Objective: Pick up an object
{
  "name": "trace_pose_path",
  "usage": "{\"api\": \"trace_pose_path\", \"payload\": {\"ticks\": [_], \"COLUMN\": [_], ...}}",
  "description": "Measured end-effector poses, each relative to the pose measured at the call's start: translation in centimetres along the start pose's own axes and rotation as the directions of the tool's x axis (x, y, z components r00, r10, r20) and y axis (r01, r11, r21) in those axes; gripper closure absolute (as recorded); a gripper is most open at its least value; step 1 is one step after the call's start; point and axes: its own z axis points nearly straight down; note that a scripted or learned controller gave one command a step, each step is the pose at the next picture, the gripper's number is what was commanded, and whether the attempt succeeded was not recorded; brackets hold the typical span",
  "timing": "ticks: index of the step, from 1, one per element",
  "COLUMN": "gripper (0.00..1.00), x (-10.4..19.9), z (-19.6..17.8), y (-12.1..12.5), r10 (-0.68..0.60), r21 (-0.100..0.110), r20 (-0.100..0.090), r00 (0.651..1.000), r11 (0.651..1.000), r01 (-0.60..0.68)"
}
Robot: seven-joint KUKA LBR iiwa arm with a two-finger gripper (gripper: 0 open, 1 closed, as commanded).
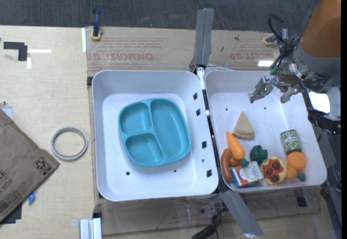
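A pale wooden tabletop (38, 91) is seen, covered towards the right by a sheet of printed cardboard (146, 51). Two white bins are set side by side on it, touching along their inner edges: the left bin (103, 140) and the right bin (260, 78). A roll of tape (69, 142) lies flat just left of the left bin. A brown carton (19, 170) is placed at a slant near the lower left corner.

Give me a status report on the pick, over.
End effector open, hovering over right bin, holding nothing. Nearest pick: sandwich wedge, untouched. Carrot, can, pizza crowded along the front wall. Nothing blocking the wedge.
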Motion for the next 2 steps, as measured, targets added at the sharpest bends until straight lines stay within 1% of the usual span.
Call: {"api": "trace_pose_path", "payload": {"ticks": [1, 2], "gripper": [0.00, 0.00], "x": [-8.9, -11.2], "z": [-2.9, 9.4], "y": [1.0, -0.9], "r10": [0.009, 0.272], "r21": [-0.003, 0.001], "r20": [0.001, -0.002], "r00": [1.000, 0.962], "r11": [1.000, 0.962], "r01": [-0.009, -0.272]}}
